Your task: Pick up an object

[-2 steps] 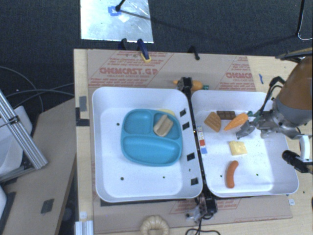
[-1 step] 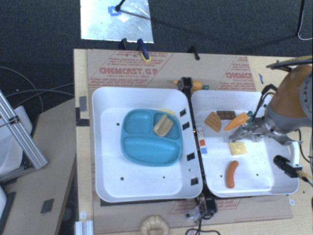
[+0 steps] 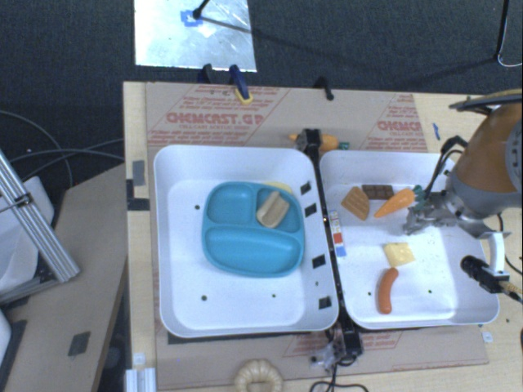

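Cardboard (image 3: 270, 109) covers the bench under two white bins set side by side. Taking the bench as a clock face, the left bin (image 3: 176, 243) fills the nine o'clock half and the right bin (image 3: 441, 300) the three o'clock half, their inner rims touching along a clipped seam. A blue divided plate (image 3: 245, 247) sits mid-floor in the left bin, with white floor open all around it; a tan bread piece (image 3: 273, 209) lies in its upper right compartment.

From three o'clock the grey arm (image 3: 490, 174) leans in over the right bin's outer rim. Its gripper (image 3: 421, 215) hangs low at the bin's middle, just beside the wide end of a toy carrot (image 3: 394, 203); from here I cannot tell how the pincer stands, or whether it touches anything.

The carrot lies toward twelve o'clock in that bin, beside a tan wedge (image 3: 355, 202) and a brown bar (image 3: 377, 192). A yellow cheese cube (image 3: 399, 255) sits at centre, and a sausage (image 3: 386, 290) at six o'clock, with bare floor toward the near right corner.
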{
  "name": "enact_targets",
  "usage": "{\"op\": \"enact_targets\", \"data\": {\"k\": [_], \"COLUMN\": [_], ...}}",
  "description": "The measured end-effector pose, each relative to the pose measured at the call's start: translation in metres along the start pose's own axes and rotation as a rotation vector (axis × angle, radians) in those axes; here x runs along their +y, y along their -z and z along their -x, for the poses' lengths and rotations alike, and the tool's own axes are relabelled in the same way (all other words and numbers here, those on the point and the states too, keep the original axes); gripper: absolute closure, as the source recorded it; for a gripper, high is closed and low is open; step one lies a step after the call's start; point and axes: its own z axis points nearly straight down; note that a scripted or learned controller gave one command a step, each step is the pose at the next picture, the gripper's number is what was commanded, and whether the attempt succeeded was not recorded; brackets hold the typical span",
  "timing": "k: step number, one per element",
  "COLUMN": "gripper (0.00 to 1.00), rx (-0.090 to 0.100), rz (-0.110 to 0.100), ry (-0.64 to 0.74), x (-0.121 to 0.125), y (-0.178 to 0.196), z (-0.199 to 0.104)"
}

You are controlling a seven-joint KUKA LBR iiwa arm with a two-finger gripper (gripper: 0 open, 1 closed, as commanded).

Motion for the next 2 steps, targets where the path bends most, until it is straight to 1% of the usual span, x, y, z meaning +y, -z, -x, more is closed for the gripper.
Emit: {"op": "enact_targets", "data": {"k": [1,2], "gripper": [1.0,1.0], "rx": [0.003,0.003], "rz": [-0.006,-0.006], "ry": [0.005,0.005], "x": [0.012,0.016], "y": [0.05,0.096], "z": [0.002,0.009]}}
